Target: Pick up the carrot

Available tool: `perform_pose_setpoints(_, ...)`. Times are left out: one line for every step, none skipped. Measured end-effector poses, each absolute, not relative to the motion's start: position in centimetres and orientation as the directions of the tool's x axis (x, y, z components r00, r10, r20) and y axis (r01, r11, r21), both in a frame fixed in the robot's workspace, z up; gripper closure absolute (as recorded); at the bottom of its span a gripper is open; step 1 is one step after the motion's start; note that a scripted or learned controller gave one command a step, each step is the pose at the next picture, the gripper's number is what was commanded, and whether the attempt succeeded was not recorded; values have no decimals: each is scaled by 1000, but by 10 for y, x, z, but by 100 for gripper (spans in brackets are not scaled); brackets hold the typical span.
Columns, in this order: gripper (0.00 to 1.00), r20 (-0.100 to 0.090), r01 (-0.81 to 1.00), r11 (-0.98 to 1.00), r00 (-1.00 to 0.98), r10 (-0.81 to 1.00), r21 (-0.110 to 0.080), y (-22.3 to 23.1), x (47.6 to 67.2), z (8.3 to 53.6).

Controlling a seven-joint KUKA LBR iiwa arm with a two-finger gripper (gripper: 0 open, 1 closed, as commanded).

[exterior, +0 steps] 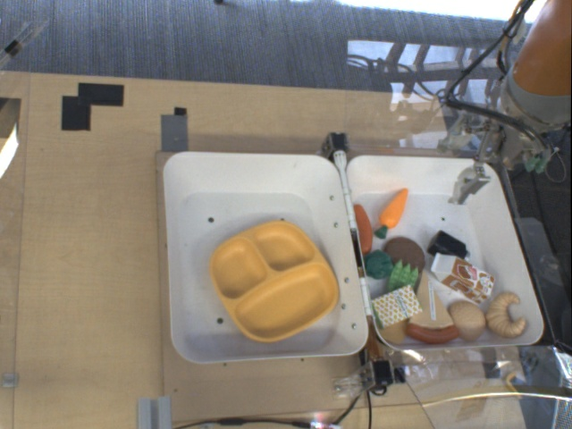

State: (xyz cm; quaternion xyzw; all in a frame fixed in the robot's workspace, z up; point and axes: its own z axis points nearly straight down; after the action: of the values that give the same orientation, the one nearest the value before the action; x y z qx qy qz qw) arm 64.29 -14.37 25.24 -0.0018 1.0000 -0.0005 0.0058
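A yellow divided plate (274, 280) sits in the left bin (179, 266) on the worktop (80, 239). The carrot (394, 207) lies tilted near the right bin's (523, 275) upper left, beside a red sausage (363, 229). The gripper (471, 182) hovers upper right, apparently grasping nothing; the state of its fingers cannot be told.

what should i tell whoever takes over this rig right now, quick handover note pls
Claw: over the far right corner of the right bin, above the toys, nothing visibly held; open or shut can't be told from here.
Carrot: lying in the right bin's upper left area, orange with its green top toward the near side, beside the red sausage-shaped toy at the bin's left wall. It sits apart from the claw.
Left bin: holds the yellow divided plate.
Done: nothing visible yet; carrot not grasped.
Left: move over the carrot, grasp it, lift it.
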Motion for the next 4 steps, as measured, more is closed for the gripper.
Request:
perform_pose_setpoints(0,2,-58,998,-998,-58,4,-106,668,117)
perform_pose_setpoints(0,5,142,990,-990,142,1,-117,663,88)
perform_pose_setpoints(100,-23,137,991,-990,137,2,-116,670,104)
perform_pose_setpoints(100,-14,111,994,-994,110,-2,-96,591,90)
